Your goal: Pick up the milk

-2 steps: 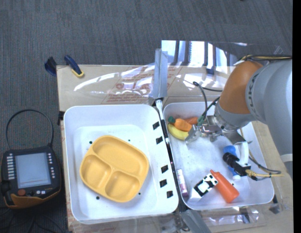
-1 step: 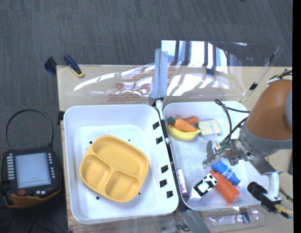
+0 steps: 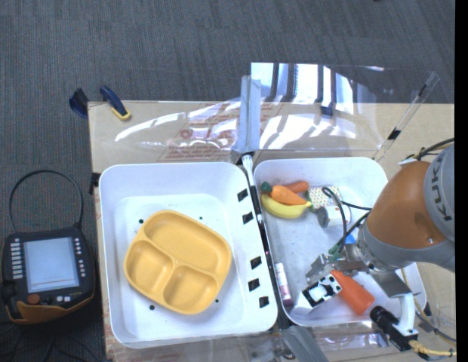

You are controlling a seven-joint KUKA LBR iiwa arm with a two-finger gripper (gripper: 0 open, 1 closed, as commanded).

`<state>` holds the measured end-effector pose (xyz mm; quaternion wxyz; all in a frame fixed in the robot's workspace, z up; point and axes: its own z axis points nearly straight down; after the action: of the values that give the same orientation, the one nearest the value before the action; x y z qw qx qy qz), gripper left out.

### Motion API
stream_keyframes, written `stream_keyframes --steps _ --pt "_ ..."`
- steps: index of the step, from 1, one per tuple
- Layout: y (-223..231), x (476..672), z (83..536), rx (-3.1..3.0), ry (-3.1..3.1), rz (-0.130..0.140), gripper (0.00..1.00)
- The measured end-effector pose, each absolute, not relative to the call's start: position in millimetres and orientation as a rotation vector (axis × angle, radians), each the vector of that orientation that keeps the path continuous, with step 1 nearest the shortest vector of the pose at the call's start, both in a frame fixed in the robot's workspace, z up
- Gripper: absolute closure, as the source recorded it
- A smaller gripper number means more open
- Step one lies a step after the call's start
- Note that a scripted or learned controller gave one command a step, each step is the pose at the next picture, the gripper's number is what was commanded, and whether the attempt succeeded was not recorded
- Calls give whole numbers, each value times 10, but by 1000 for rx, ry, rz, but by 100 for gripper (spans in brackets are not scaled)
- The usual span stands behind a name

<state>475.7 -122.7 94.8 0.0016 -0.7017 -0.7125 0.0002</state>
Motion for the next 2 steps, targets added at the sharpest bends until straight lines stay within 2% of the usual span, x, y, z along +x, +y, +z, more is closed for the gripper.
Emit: stream_keyframes --steps 1,2 --pt "-1225 4767 1036 -2205 -2234 0 100" --pt "-1223 4766 1036 -2204 -2233 0 0"
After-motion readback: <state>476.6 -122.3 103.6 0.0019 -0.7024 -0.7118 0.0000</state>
